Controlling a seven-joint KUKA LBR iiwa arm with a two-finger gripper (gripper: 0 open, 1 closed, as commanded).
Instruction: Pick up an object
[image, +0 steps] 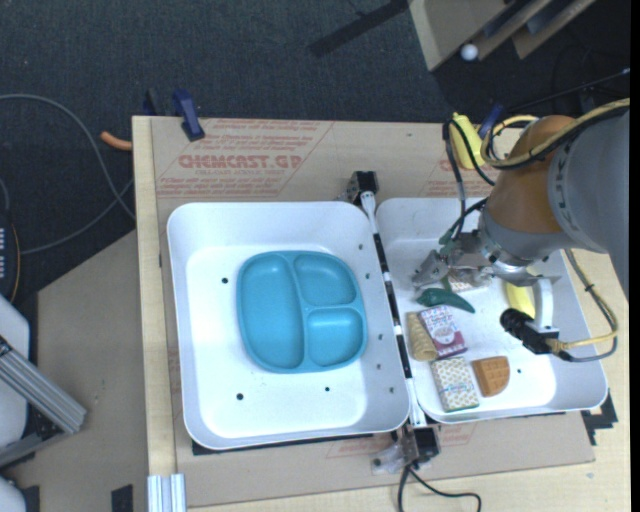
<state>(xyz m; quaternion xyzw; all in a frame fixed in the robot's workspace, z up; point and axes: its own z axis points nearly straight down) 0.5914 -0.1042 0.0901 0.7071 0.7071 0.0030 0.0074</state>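
My gripper (440, 268) reaches down into the right bin (575, 385) near its left side, under the grey arm with the orange band. Just below it lies a dark green object (447, 297), very close to the gripper's tip; whether they touch is unclear. Below that sit a small red and white box (441, 328), a tan item (421, 340) beside it, a pale speckled box (456, 384) and an orange-brown toast-like piece (491, 374). A yellow object (519, 298) lies to the right, partly hidden by the wrist.
The left bin (200, 400) holds a blue divided plate (300, 308) in its middle. A black clip (363, 184) sits at the top of the wall between the two bins. The bench is brown board.
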